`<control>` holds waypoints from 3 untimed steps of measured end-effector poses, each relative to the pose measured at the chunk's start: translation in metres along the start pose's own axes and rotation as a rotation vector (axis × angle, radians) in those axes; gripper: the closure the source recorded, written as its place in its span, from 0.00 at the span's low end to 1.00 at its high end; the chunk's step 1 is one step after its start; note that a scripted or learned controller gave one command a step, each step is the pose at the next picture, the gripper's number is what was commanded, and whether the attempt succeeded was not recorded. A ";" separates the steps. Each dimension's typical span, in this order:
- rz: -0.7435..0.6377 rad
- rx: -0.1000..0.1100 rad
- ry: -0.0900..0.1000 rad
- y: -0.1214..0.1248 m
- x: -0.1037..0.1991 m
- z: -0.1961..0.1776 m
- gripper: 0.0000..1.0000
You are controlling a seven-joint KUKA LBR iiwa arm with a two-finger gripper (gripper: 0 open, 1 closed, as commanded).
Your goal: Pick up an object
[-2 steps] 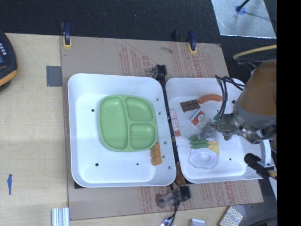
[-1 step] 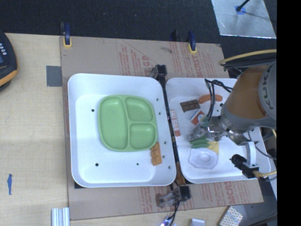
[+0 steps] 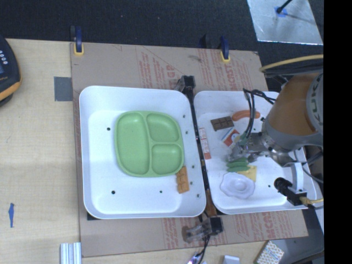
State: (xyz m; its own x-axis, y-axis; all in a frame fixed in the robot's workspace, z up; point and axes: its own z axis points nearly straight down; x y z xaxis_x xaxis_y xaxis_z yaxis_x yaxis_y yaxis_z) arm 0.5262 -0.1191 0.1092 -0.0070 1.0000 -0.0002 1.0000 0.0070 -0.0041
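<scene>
My gripper (image 3: 242, 150) hangs low in the right bin (image 3: 217, 100), just above a green object (image 3: 237, 164) and a yellow piece (image 3: 251, 174). In front of these lies a clear white round lid or cup (image 3: 237, 186). Behind the gripper are a red-and-white packet (image 3: 229, 138), a brown chocolate-like bar (image 3: 222, 123) and an orange sausage-shaped object (image 3: 243, 115). Whether anything is between the gripper's tips is hidden by the wrist.
The left bin (image 3: 96, 109) holds a green divided plate (image 3: 148, 143) and a small orange-brown cracker (image 3: 182, 180) near its front right corner. The grey arm with its orange band (image 3: 291, 111) covers the right bin's right side. Clamps sit on the divider between the bins.
</scene>
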 end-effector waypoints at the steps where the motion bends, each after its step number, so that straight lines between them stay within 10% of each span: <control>1: -0.007 -0.014 0.003 0.055 0.091 -0.089 1.00; 2: 0.002 -0.001 0.001 0.051 0.085 -0.083 0.00; 3: 0.006 -0.010 -0.003 0.130 0.027 -0.102 0.00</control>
State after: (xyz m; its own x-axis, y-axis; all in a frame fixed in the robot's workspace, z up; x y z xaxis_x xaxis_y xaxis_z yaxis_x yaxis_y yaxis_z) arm 0.6565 -0.0911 0.2104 -0.0014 1.0000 -0.0036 1.0000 0.0014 0.0063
